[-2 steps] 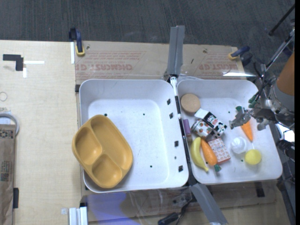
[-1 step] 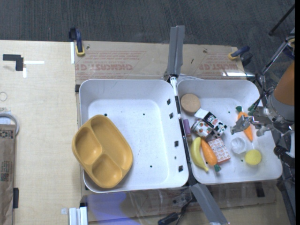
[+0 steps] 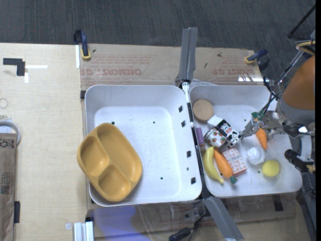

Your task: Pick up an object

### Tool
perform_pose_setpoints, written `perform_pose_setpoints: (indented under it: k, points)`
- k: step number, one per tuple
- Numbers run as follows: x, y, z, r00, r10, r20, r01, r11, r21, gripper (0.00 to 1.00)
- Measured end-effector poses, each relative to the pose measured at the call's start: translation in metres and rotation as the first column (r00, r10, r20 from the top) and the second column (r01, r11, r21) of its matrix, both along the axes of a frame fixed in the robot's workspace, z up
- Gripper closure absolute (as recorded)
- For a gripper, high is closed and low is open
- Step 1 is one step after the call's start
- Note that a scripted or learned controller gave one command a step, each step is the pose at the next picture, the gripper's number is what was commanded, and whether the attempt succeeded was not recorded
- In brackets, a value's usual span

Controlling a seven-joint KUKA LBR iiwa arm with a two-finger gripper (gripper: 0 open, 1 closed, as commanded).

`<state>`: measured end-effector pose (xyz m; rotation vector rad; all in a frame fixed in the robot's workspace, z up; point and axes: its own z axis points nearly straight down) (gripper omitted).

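The right bin (image 3: 241,190) holds several small things: a tan round disc (image 3: 203,109), a patterned can (image 3: 215,136), a black-and-white block (image 3: 225,129), a banana (image 3: 210,165), a carrot (image 3: 222,163), a red-and-white packet (image 3: 234,161), a clear cup (image 3: 255,155) and a yellow ball (image 3: 271,168). My gripper (image 3: 255,126) reaches in from the right and sits low over the bin's right side. A small orange carrot (image 3: 262,138) lies right beside its tip; whether they touch is unclear.
The left bin (image 3: 150,114) holds a yellow divided plate (image 3: 109,162) at its front left, overlapping the rim. A grey divider (image 3: 188,54) runs between the bins. Cardboard (image 3: 130,64) lies behind them, and arm cables (image 3: 281,79) hang at the right.
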<state>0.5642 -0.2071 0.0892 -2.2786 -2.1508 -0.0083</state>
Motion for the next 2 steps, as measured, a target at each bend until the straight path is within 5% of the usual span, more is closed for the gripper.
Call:
perform_pose_setpoints:
  k: [1, 2]
  points:
    - [-0.001, -0.002, 0.005, 1.000, -0.003, -0.005, 0.003, 1.000, -0.002, 1.00]
    - [0.020, 0.083, 0.117, 0.998, -0.065, -0.004, 0.065, 0.998, -0.010, 1.00]
